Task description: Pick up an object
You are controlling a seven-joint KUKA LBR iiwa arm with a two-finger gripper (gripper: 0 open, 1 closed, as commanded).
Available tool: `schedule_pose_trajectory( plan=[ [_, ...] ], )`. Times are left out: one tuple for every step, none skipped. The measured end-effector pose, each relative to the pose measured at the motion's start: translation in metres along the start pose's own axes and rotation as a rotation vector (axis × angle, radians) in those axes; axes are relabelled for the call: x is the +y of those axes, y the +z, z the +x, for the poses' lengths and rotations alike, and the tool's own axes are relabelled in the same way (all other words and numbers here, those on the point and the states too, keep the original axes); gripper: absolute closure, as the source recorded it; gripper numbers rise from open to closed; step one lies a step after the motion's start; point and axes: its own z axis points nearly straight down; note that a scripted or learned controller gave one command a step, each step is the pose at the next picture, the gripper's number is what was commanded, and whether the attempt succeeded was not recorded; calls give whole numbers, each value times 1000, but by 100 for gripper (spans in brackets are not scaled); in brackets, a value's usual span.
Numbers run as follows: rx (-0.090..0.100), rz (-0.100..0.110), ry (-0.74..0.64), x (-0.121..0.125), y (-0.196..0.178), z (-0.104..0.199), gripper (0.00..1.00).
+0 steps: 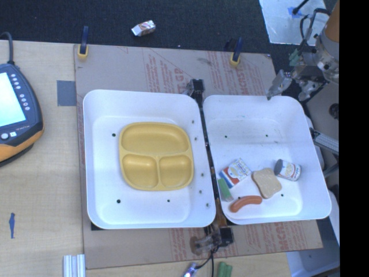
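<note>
The right bin (253, 117) holds several small items near its front: a white and red carton (236, 172), a tan bread slice (267, 182), a small can (287, 169) lying on its side, a red sausage (246, 202) and a green stick (223, 188) by the left wall. My gripper (290, 87) hovers over the bin's far right corner, well away from these items. Its fingers are spread open and nothing sits between them.
A yellow three-compartment plate (155, 155) lies in the left bin (104, 206). An orange-edged pendant (16, 111) rests on the bench at far left. Two clamps (83, 45) (235, 53) hold the cardboard's back edge. A wrapper (143, 28) lies on the dark floor.
</note>
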Motion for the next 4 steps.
schedule_pose_trajectory(
  plan=[
    [0,4,0,-54,138,-12,0],
    [0,1,-2,-108,198,-24,0],
    [1,-3,2,-9,180,-44,0],
    [0,1,-2,-58,193,20,0]
  ],
)
